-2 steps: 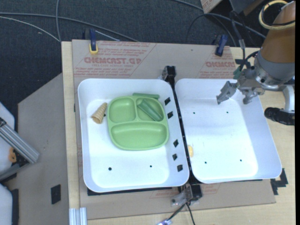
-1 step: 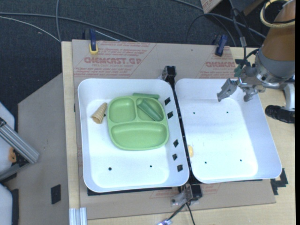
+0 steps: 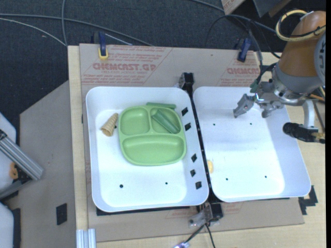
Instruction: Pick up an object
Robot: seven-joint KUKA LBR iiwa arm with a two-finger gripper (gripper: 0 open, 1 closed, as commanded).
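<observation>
My gripper (image 3: 254,110) hangs over the upper part of the right bin (image 3: 248,159), its two fingers spread open with nothing between them. In the left bin (image 3: 139,190) lies a green divided plate (image 3: 152,143). A dark green oblong piece (image 3: 166,121) rests in the plate's upper right compartment. A flat green strip (image 3: 161,106) lies just behind the plate. A tan waffle cone (image 3: 109,124) lies to the left of the plate. A small yellow bit (image 3: 209,165) sits at the right bin's left wall.
Black clips (image 3: 187,81) line the divider between the bins. Blue clamps (image 3: 103,44) hold the cardboard base at the back. A black part of the arm (image 3: 300,132) reaches over the right bin's right rim.
</observation>
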